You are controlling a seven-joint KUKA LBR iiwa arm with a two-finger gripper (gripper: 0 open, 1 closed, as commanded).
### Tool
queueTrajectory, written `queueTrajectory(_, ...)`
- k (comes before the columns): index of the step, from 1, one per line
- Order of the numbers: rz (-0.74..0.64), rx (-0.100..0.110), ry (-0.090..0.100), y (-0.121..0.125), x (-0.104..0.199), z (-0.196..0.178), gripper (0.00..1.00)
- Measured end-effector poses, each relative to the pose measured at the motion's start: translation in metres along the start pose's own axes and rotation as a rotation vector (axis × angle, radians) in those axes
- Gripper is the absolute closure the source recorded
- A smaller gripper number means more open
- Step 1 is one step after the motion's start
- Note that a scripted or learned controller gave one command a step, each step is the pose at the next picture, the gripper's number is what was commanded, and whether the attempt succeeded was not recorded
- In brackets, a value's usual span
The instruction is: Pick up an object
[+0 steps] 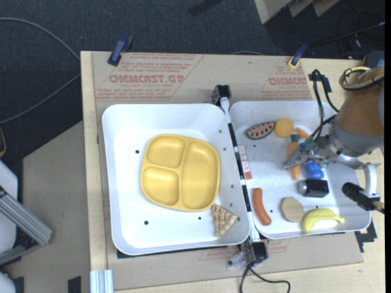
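My gripper (303,156) reaches into the right bin (269,163) from the right and hovers low over its middle. Directly beneath and beside it lie an orange carrot (295,144) and a blue toy (314,170). A black block (316,188) sits just in front of the blue toy. A watermelon slice (261,130) and an orange ball (283,127) lie at the back of the bin. Along the front are a red sausage (261,206), a tan disc (292,209) and a yellow banana (322,219). The grey wrist hides part of what lies under the gripper.
The left bin (122,163) holds a yellow divided plate (181,172) and a waffle wedge (223,219) at its front right corner. A black cable (322,90) runs over the right bin's back edge. Clamps (119,49) sit on the cardboard behind.
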State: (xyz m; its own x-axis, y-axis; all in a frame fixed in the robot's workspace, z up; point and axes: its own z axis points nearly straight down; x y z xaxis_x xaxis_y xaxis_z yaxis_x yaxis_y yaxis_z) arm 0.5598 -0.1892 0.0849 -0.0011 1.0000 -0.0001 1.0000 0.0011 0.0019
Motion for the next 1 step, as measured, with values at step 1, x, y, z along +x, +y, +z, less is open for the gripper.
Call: queueTrajectory(1,0.002,0.0,-0.001,-0.0003,-0.0006,-0.0095,1.0)
